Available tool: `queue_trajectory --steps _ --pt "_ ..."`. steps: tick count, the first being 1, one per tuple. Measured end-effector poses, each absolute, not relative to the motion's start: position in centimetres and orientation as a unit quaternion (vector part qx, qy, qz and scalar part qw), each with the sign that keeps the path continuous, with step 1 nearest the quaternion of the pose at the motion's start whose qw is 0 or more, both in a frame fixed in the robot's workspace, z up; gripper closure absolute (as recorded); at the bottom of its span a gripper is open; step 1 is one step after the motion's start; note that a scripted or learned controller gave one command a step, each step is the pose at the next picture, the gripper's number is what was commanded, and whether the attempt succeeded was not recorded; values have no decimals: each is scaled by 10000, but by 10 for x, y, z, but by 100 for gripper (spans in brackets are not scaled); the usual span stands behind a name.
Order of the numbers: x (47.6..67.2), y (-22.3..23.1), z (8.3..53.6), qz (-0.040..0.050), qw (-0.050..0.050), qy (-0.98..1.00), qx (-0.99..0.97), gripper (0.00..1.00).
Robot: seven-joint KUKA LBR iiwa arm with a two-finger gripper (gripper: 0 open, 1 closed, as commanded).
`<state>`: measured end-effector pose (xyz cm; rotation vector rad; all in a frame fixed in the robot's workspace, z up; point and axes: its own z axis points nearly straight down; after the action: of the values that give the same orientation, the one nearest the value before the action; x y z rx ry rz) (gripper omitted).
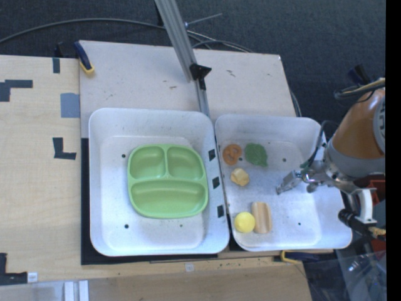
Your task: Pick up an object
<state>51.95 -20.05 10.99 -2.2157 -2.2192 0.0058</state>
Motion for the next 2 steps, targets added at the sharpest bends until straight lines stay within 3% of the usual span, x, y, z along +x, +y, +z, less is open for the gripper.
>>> queue_trajectory --steps 1,2 --pt "521 -200 122 7 16 -7082 -7060 100" --pt "514 -195 169 -7 -11 -7077 -7066 100"
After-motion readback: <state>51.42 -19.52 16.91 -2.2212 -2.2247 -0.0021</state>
